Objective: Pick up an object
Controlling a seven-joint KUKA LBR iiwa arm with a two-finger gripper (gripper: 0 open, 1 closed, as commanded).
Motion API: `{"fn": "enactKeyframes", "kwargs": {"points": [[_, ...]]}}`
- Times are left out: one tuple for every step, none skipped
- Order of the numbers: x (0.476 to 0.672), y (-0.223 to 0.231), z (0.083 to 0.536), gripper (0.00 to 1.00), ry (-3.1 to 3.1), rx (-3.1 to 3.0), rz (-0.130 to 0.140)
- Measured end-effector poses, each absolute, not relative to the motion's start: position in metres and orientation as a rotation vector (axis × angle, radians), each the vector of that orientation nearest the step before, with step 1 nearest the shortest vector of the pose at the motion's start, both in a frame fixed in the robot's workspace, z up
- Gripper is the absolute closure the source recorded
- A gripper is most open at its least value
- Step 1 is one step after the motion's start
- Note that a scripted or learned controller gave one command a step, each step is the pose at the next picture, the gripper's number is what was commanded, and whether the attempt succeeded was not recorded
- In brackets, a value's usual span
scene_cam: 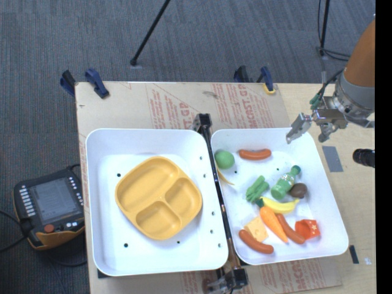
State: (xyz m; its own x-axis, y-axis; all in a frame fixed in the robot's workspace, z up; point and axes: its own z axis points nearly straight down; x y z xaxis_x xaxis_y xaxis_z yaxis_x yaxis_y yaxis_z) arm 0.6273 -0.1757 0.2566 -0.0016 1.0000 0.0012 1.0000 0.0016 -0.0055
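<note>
The gripper [306,125] hangs over the right bin's [331,182] far rim, fingers spread wide and empty; the sausage [255,154], lying crosswise, sits nearest, below and to its left

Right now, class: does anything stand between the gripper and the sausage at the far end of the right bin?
Nothing visible does. The gripper hangs over the right bin's far rim, and bare white floor separates it from the sausage.

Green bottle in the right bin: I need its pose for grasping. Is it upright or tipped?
Tipped. The green bottle lies on its side among the toy food, cap end toward the bin's far edge.
</note>
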Motion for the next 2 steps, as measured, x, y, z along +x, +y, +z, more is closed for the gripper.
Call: {"fn": "enactKeyframes", "kwargs": {"points": [[0.571, -0.159, 0.128, 0.0, -2.216, -2.214, 0.007], [0.498, -0.121, 0.091, 0.0, -2.23, -2.236, -0.009]]}}
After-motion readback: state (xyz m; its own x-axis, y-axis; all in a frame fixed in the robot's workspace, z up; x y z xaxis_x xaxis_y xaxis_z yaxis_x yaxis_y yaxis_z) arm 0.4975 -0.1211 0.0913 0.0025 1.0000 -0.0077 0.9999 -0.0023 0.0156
